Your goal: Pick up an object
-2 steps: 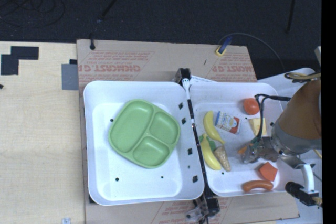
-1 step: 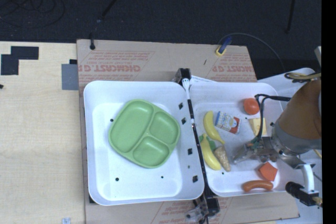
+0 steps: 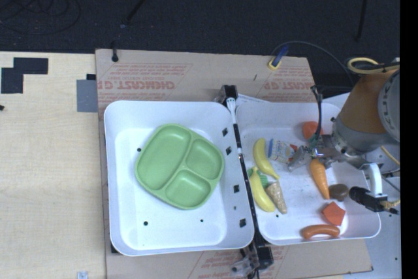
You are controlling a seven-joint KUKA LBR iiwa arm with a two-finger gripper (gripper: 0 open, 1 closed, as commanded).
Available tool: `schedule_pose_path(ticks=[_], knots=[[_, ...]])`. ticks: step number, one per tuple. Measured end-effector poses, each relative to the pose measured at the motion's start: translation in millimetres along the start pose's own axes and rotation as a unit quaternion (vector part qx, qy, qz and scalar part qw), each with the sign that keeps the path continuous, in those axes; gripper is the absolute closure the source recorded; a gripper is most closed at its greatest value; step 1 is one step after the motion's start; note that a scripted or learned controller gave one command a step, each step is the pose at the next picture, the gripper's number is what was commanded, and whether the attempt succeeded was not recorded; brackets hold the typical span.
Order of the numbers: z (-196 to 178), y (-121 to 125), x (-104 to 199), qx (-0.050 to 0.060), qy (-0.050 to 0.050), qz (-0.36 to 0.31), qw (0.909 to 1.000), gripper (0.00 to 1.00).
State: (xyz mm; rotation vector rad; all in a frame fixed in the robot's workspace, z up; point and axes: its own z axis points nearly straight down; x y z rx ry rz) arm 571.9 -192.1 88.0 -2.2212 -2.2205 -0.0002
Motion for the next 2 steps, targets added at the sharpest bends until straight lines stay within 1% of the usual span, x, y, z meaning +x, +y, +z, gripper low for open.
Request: schedule_pose_path(ticks=[1, 2], knots=[[-10, 0, 0, 0.001, 0.002, 0.000, 1.0000, 1.00], [1, 50, 62, 0.001, 0.001, -0.001, 1.0000, 1.00]])
